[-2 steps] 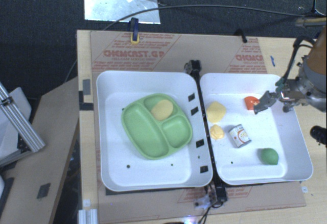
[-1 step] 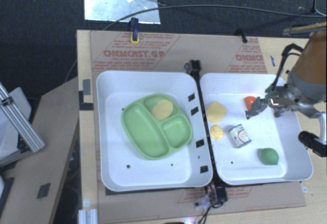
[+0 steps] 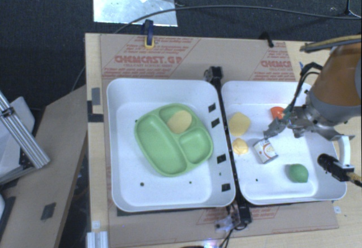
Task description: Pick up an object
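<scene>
The arm [image 3: 339, 88], grey with an orange band, is being seen reaching in from the right of the frame, over the right bin [image 3: 283, 199]. The pincer [image 3: 275, 129] is being held low at the middle of that bin, pointing toward the frame's left; whether its fingers are apart or together cannot be told from this angle (the tip is small and dark against the white floor). Nothing is being seen gripped between them.

Just below and left of the pincer tip, a small white and grey box [image 3: 264, 151] is lying tilted on the bin floor, very near the tip; contact cannot be judged. An orange-red object [image 3: 276, 111] is being partly covered by the wrist at the upper middle of the right bin. Two yellow pieces are sitting toward the bin's left side: a larger yellow lump [image 3: 239, 124] above a smaller yellow piece [image 3: 240, 146]. A green round object [image 3: 297, 173] is resting at the lower right, well apart from the pincer.

In the left bin [image 3: 130, 196], a green divided plate [image 3: 164, 151] is lying tilted, with a pale yellow object [image 3: 180, 121] sitting in its upper compartment. Both bins are being carried by the desk [image 3: 186, 52], covered in brown printed board.
</scene>
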